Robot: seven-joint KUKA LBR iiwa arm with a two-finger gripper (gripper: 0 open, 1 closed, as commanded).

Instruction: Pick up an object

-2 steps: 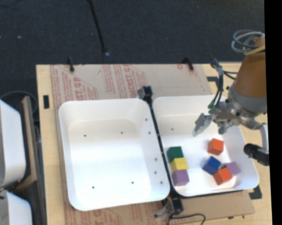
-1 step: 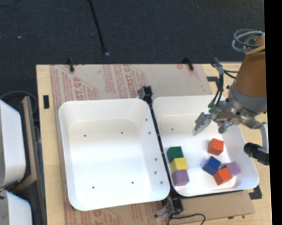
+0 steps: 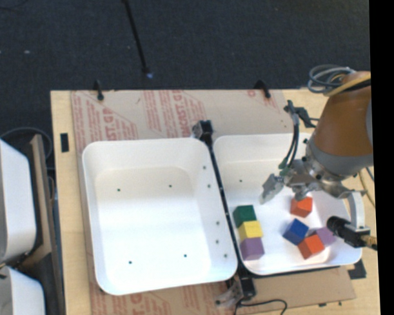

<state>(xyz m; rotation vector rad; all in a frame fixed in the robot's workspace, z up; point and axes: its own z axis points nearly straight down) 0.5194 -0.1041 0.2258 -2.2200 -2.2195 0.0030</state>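
Cardboard-covered bench [image 3: 150,113] bearing bins, dark carpet [image 3: 64,42] beyond

Both bins, the left bin [image 3: 154,213] and the right bin [image 3: 249,161], looked like smooth, glossy white plastic. Below the gripper [image 3: 285,183], the blocks [image 3: 251,230] appeared matt, perhaps painted wood. The bench [image 3: 150,113] beneath looked like rough printed board. The arm's orange band [image 3: 347,119] shone smoothly.

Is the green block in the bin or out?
In. The green block sits inside the right bin, touching the yellow block beside it.
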